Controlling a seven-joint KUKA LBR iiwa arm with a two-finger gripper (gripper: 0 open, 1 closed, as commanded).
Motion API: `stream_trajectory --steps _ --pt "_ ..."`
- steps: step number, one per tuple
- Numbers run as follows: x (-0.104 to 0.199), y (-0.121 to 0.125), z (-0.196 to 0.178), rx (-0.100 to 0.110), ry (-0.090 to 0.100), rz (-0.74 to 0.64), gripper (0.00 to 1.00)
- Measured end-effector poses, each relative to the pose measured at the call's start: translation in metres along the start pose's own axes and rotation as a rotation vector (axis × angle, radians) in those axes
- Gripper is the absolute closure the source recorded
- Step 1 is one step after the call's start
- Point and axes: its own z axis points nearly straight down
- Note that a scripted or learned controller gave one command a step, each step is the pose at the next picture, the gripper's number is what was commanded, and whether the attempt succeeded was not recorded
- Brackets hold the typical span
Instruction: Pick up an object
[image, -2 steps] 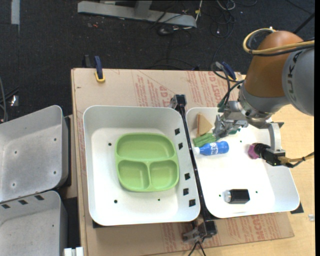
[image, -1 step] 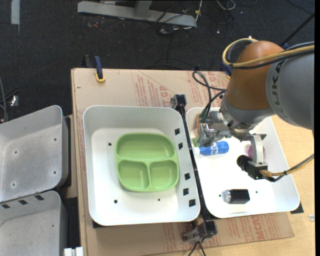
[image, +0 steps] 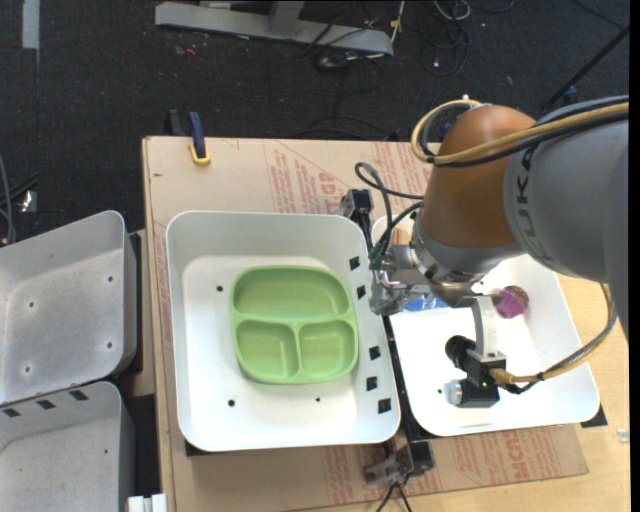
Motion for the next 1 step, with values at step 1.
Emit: stream_trajectory --steps 1 --pt "0.0414 -0.0215 -0.0039 -0.001 0.000 -0.001 1.00"
